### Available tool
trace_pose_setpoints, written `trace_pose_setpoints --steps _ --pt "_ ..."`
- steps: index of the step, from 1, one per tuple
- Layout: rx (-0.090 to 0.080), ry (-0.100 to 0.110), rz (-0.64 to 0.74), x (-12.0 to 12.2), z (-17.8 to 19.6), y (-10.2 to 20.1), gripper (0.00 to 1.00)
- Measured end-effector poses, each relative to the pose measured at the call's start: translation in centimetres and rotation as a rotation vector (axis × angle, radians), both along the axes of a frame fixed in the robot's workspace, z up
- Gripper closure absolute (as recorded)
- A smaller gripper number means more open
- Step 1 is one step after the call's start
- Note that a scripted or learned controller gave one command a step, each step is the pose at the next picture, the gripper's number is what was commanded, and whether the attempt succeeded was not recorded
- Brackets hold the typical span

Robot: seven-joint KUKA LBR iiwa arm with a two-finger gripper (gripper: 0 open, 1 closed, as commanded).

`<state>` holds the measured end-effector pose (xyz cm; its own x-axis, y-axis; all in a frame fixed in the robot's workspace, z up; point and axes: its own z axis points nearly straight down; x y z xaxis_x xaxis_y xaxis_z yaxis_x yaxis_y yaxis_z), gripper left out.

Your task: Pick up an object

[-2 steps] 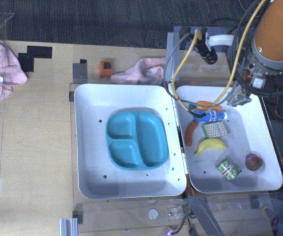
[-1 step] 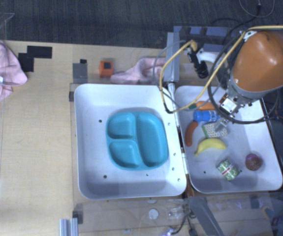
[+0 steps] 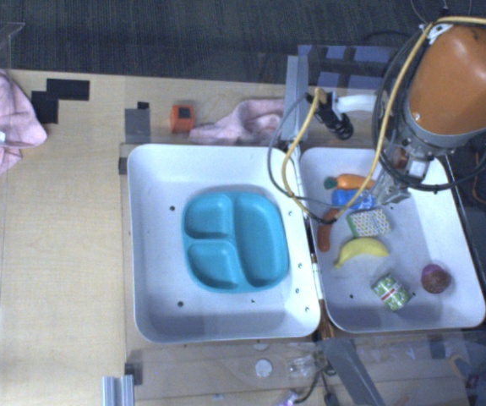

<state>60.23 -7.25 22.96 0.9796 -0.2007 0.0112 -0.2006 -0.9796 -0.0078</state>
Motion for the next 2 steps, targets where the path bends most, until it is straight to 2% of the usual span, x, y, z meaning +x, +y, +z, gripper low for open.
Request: trace_pose_setpoints --steps 1,2 --pt "0.002 0.01 -0.452 1.7 -3.7 1.0 1.0" --pt "0.007 0.007 -0.453 1.9 -2.4 1.1 1.0"
